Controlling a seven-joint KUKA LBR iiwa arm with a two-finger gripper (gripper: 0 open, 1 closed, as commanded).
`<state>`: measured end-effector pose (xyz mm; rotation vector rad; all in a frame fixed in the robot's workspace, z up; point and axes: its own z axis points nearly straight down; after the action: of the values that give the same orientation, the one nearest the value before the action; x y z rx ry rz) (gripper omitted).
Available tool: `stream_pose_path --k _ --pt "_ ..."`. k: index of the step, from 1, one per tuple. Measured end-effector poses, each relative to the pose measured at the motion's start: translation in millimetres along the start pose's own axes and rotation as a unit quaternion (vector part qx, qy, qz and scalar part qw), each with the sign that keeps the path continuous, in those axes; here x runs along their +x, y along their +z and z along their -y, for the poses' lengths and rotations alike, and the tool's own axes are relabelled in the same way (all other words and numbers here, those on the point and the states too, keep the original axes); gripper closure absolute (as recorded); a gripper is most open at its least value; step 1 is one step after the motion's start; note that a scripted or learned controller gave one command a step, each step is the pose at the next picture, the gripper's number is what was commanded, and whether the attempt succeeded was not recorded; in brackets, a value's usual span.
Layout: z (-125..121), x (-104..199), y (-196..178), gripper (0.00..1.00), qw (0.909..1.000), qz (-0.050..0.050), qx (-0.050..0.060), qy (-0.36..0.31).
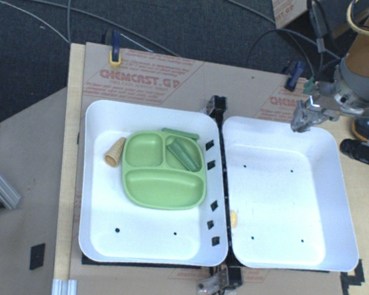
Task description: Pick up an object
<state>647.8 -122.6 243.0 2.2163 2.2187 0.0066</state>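
A: Where is the gripper (302,123)?

B: Over the far rim of the right bin (339,196), well apart from the green divided plate (160,186). Nothing sits between its fingers; whether they are spread or pressed together I cannot tell.

A: And the things to pick?

B: The plate lies in the left bin (95,226). An ice-cream cone (114,151) touches the plate's left edge, long axis slanting, open end toward the plate's far side. A dark green pod (185,154) lies in the plate's far right compartment, running diagonally.
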Motion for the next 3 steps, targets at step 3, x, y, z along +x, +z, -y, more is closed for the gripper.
stream_pose_path --k 3 --pt "47.8 150.3 -1.5 1.00 1.0000 -0.002 0.005 -0.002"
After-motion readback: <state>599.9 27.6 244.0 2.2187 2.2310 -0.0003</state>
